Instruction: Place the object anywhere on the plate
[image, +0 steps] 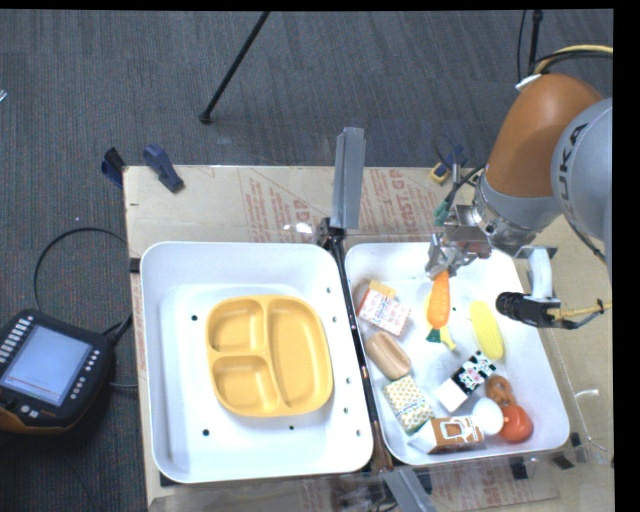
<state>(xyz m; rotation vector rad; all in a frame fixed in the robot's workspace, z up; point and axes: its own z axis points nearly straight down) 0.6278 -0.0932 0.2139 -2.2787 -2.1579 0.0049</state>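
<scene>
Gripper (446, 262) appears clamped on the top of the toy carrot (438, 301), which hangs upright over the right bin (545, 395), ready for transfer to the yellow plate (268, 356).

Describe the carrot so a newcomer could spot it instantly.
Look in the right-hand bin, near its upper middle. Directly under the gripper hangs the carrot: a slim orange toy with a green tip pointing down, left of the yellow corn.

Grey arm (590, 160) with a bulbous orange band.
</scene>
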